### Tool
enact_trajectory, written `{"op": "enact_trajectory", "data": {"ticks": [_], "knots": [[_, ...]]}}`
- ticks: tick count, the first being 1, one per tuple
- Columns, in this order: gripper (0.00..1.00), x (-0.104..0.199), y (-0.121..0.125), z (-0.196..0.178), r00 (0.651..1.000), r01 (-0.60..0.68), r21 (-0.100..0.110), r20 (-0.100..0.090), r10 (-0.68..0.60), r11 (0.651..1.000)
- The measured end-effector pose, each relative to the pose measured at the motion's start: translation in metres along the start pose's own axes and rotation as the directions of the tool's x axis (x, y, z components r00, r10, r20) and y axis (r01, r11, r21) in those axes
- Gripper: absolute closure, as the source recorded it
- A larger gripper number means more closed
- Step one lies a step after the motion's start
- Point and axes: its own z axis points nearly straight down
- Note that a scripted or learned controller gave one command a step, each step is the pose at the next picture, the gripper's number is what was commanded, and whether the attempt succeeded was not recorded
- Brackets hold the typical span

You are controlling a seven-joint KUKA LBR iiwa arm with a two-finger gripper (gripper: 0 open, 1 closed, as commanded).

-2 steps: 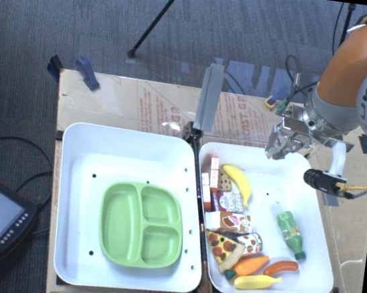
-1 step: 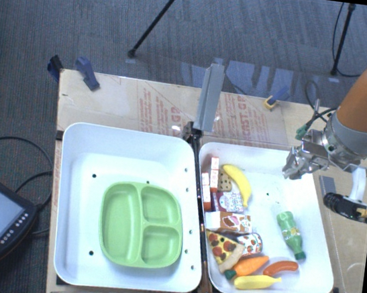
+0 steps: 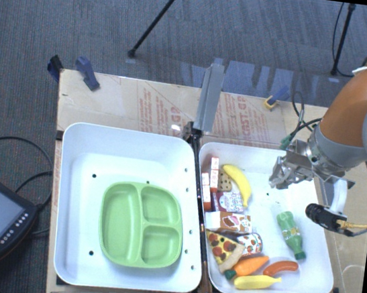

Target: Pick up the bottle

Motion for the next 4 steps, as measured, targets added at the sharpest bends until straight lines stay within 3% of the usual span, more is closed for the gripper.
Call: {"op": "enact_trajectory", "data": {"ticks": [1, 2, 3, 4], "knots": [[1.0, 0.093, 0.025, -0.004, 0.974, -0.225, 0.0, 0.0, 0.225, 0.974], [1.0, 0.078, 0.01, -0.01, 0.989, -0.145, 0.0, 0.001, 0.145, 0.989], [1.0, 0.121, -0.029, -0.067, 0.989, -0.146, -0.001, 0.0, 0.146, 0.989], [1.0, 0.102, -0.014, -0.221, 1.0, -0.02, -0.002, 0.001, 0.02, 1.0]]}}
